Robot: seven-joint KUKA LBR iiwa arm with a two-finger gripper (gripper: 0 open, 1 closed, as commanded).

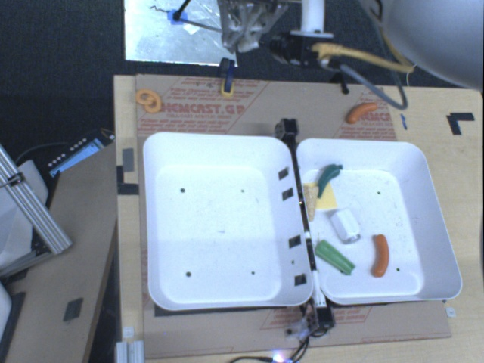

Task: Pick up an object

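The right bin [431,203] holds several small things: a teal curved piece [329,175], a yellow flat square [326,197], a white block [345,225], a green bar [334,257] and an orange sausage shape [380,255]. My gripper [237,44] hangs high above the bench's far edge, beyond the left bin [219,225] and well away from all of these. Nothing shows at its tip.
On the cardboard behind the bins lie an orange ring [149,100], a blue and yellow clip [226,77] and a second orange sausage shape [361,113]. A black hinge strip [299,203] runs between the bins. A side table with a metal rail [30,210] stands at left.
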